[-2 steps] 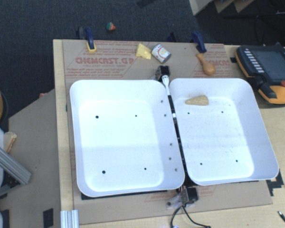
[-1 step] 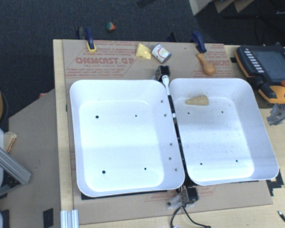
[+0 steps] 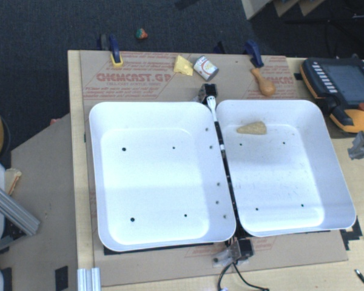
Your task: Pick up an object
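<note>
A tan lump (image 3: 252, 128) is lying in the right bin (image 3: 327, 162), near its far wall, well apart from the other walls. It looks flat, so a good grasp is calling for a straight descent with fingers straddling its short width. Gripper state: cannot tell. The left bin (image 3: 103, 174) is sitting alongside.

On the brown board (image 3: 139, 76) behind the two bins you see a yellow wedge (image 3: 183, 65) and, just to its right, a small white box (image 3: 205, 68). Further right lies an orange wooden piece (image 3: 262, 82). Two blue clamps (image 3: 114, 49) (image 3: 252, 53) hold the far edge of the board. At the far right you find a black pendant (image 3: 342, 83) with a screen. On the dark carpet beyond the board sits a small coloured ball (image 3: 142, 34).
</note>
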`<state>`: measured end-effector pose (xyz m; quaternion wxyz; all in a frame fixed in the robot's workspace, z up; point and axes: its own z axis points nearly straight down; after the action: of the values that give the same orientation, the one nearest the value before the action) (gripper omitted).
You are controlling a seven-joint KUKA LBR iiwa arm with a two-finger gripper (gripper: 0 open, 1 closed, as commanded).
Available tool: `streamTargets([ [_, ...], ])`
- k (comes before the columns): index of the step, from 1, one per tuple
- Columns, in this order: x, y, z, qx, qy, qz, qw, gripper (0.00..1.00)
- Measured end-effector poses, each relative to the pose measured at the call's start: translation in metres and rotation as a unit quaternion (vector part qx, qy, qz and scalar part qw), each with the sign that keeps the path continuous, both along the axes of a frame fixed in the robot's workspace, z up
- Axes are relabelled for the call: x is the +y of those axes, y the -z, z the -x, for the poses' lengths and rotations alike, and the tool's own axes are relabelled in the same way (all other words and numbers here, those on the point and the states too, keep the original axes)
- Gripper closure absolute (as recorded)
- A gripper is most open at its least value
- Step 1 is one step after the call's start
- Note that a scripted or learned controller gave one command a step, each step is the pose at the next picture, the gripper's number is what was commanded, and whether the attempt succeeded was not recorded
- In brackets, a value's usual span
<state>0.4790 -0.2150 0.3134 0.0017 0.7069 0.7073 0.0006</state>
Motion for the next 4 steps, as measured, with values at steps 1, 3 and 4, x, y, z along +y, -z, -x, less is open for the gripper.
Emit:
streamTargets([
  [1,-0.010,-0.149,-0.006,-0.009,0.000,0.0041,1.0000,1.00],
  [3,-0.010,-0.161,-0.001,-0.007,-0.001,0.0031,1.0000,1.00],
  [4,-0.008,0.009,0.002,0.009,0.001,-0.0041,0.9999,1.00],
])
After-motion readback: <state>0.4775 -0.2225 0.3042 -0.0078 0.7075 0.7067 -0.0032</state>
